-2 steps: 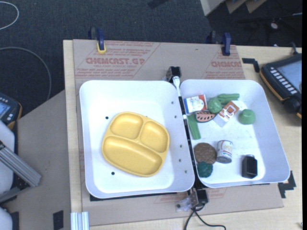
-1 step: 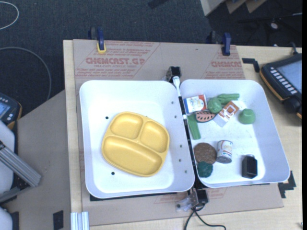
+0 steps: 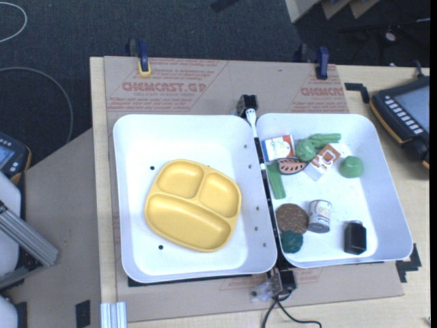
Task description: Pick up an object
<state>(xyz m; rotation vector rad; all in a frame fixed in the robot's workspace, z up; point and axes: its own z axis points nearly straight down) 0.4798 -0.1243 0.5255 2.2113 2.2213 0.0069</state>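
Objects for picking lie together in the right bin [image 3: 382, 190], most of them toward its left half. Along the far side: a small red-and-white carton [image 3: 278, 146], a long green toy vegetable [image 3: 315, 144], a white-and-orange box [image 3: 323, 161] touching it, and a round green piece [image 3: 351, 167] just beside that box. A green stick [image 3: 275, 182] lies along the bin's left wall, with a dark, speckled slice [image 3: 291, 165] at its upper end. Nearer the camera: a brown disc [image 3: 292, 217], a small can [image 3: 319, 215] touching it, a dark green lump [image 3: 292, 241] and a black block [image 3: 355, 238] (set apart from the rest). The left bin [image 3: 136, 156] holds a yellow divided plate [image 3: 193, 204]. Both bins rest on a printed brown board [image 3: 205, 80] held by two blue clamps [image 3: 143, 55]. Whether the gripper is apart or together cannot be told.
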